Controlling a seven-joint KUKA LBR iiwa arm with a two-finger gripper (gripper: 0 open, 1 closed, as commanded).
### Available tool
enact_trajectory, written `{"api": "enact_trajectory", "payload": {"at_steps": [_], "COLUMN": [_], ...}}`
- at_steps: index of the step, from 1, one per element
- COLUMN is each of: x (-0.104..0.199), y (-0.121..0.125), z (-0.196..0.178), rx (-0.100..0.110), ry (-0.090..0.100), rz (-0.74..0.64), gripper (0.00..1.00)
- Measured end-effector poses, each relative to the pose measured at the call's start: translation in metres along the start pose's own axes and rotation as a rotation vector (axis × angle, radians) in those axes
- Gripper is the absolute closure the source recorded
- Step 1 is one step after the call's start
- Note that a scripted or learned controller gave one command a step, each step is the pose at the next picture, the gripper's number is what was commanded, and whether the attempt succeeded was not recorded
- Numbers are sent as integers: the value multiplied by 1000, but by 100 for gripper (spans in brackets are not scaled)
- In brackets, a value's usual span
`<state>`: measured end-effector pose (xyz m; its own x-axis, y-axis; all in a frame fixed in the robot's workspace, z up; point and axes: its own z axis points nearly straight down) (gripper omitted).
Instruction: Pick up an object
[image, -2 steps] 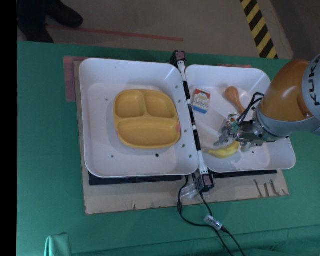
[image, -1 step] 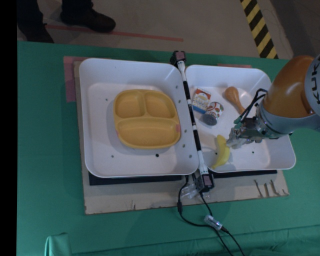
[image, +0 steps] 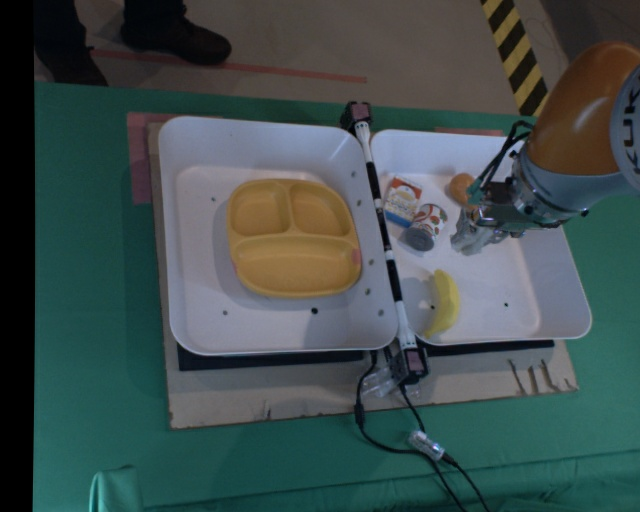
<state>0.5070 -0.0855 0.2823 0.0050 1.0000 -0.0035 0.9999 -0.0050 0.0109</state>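
Note:
The right bin (image: 520, 300) holds a yellow banana (image: 444, 302) near its front left, a small can lying on its side (image: 424, 225), a small white and red carton (image: 401, 198), and an orange round item (image: 461, 187) at the back. My gripper (image: 468, 240) hangs low over the right bin's middle, just right of the can and in front of the orange item. The wrist hides much of the gripper.
The left bin (image: 200, 300) carries a yellow divided plate (image: 292, 238). A black and white divider bar (image: 385, 240) runs between the bins. Cables (image: 420, 440) trail off the front onto the green bench.

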Motion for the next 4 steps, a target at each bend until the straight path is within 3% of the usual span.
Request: {"api": "enact_trajectory", "payload": {"at_steps": [1, 2, 3, 4], "x": [-25, -25, -35, -77], "y": [69, 69, 74, 65], "z": [-66, -66, 56, 96], "rx": [-2, -1, -28, -7], "ry": [-2, -2, -6, -7], "rz": [1, 2, 2, 3], "gripper": [100, 0, 0, 0]}}
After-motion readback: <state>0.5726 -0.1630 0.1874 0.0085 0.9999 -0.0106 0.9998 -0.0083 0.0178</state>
